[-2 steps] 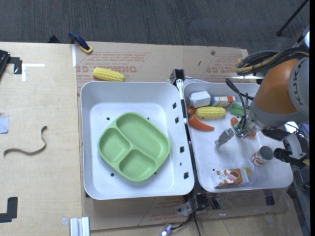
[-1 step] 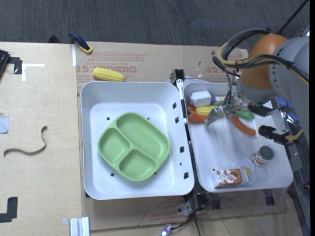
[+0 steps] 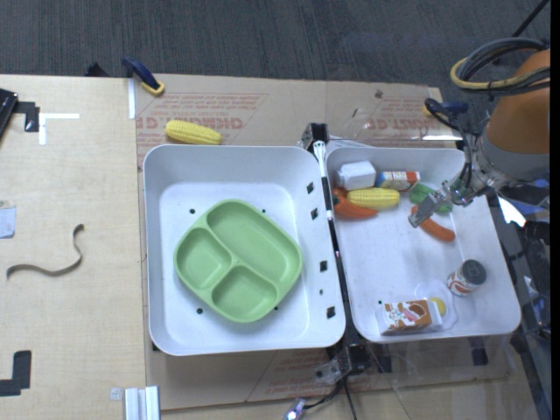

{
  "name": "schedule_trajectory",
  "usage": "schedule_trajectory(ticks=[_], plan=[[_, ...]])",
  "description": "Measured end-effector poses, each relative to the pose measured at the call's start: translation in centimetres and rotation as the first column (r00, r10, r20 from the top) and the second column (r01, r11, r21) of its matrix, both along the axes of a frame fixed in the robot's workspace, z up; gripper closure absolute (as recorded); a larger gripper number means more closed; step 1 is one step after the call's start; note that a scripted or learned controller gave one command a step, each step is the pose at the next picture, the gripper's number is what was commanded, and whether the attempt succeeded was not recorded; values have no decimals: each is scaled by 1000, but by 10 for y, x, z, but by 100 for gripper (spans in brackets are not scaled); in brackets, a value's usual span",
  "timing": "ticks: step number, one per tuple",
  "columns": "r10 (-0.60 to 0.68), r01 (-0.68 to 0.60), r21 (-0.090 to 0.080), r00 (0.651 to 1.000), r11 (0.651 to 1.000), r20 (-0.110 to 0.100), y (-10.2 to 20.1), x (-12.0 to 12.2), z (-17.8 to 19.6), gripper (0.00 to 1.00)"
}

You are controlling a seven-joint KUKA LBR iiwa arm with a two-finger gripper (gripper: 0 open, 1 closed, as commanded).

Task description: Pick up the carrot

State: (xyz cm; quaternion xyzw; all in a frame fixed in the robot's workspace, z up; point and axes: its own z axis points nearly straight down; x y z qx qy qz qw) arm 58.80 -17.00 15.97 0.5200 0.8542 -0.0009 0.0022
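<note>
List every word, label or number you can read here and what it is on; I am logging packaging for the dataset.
Nothing reads with certainty.
Cardboard sheet under the bins: red print, upside down, too blurred to read.
Same red print near the front edge: unreadable.
Snack packet in the right bin: lettering too small.
Small can: label too small.
Bottle: label blurred.
</note>
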Motion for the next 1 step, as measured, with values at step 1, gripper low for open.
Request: schedule_trajectory(ticks=[1], plan=[[30,-30,3,1000,1000,-4,64,-75,-69,0]])
